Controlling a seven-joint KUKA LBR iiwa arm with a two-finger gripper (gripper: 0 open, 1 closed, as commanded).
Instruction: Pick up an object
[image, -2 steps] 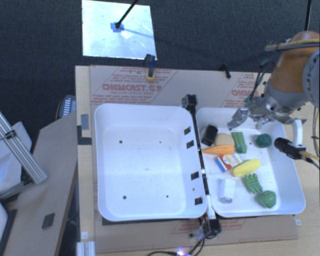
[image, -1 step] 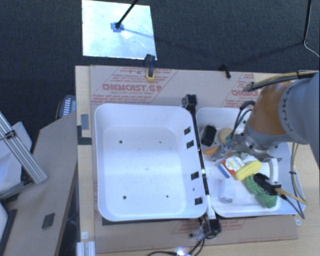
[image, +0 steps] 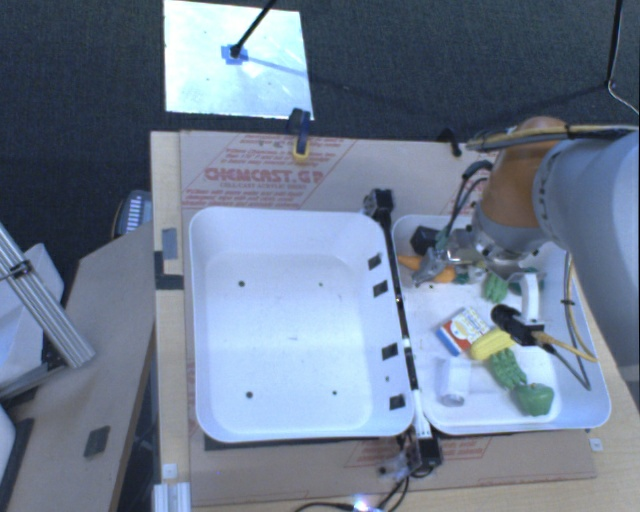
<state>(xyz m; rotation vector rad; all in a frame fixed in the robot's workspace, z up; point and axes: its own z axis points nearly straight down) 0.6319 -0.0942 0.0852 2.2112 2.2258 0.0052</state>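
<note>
The right bin (image: 590, 400) holds several small objects. An orange piece (image: 409, 263) lies near its far left corner, next to a black item (image: 424, 240). My gripper (image: 441, 264) is low over that corner, just right of the orange piece. A green piece (image: 495, 289) lies under the wrist. Toward the front are a white, blue and orange packet (image: 461, 330), a yellow object (image: 490, 346), a green toy (image: 523, 386) and a clear cup (image: 455, 381). The arm's grey body and orange band (image: 515, 185) hide the bin's far right part.
The left bin (image: 205, 300) sits beside the right one, separated by a black hinged divider (image: 395, 300). Cables (image: 570, 345) trail over the right bin's edge. A yellow and black clamp (image: 299, 135) stands on the cardboard at the back.
</note>
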